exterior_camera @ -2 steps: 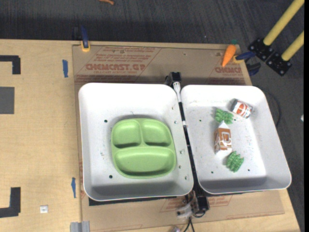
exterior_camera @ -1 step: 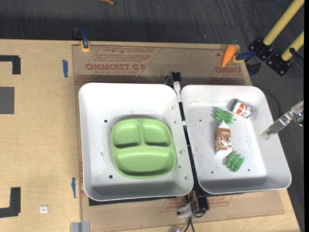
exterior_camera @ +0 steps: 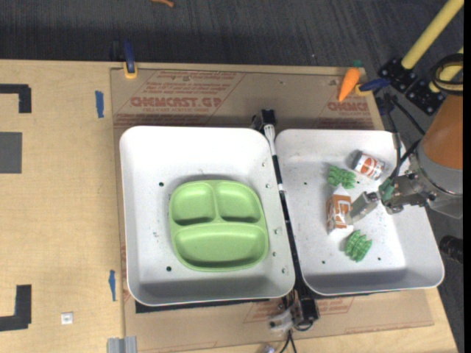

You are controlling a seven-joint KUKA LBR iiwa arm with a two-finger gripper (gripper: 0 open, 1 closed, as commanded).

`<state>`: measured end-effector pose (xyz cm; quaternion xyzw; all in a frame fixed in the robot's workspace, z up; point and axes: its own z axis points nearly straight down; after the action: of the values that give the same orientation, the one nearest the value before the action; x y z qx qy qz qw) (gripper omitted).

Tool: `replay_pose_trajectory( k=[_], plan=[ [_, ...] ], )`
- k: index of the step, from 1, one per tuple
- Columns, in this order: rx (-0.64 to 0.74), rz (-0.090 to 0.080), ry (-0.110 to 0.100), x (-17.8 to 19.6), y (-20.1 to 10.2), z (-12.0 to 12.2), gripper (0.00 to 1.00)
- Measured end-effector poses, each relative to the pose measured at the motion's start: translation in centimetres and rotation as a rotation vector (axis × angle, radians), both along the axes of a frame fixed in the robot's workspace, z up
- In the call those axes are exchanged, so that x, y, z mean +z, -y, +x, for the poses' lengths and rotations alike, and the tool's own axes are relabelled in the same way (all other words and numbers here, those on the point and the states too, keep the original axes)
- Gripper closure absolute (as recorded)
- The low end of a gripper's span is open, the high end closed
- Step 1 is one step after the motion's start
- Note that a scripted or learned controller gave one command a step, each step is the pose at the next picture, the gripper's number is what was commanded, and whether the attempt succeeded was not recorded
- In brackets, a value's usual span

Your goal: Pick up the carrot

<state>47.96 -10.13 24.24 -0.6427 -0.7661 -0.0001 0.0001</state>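
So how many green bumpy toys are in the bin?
2, both in the right bin: one green toy near its middle, the other nearer the front.

Arm point(exterior_camera: 450, 153): coming in at the right edge of the camera view, showing as a thick, rounded body.
Upper band: glowing orange, taking up the broad curved part above the wrist.
Wrist section: turning grey below the orange, with a paler grey rim catching the light.
Cable: a thin dark line is running down the left side of the arm towards the wrist.
Pincer point(exterior_camera: 368, 201): showing as a compact dark metal block with grey, shiny surfaces.
Fingers point(exterior_camera: 360, 206): looking like short, pale grey metal pieces at the block's left end; finer details are staying too blurred to make out.
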Motion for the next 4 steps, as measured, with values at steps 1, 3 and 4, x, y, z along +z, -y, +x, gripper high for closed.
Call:
replay_pose_trajectory(
  k=[1,3,4],
  plan=[
    [-0.385,0.001,-0.004,-5.6,-3.9,-0.1,0.00],
    [-0.249,0.000,0.000,-1.7,-7.9,1.2,1.00],
    [-0.067,0.001,-0.003,-5.8,-14.5,1.3,1.00]
  ],
)
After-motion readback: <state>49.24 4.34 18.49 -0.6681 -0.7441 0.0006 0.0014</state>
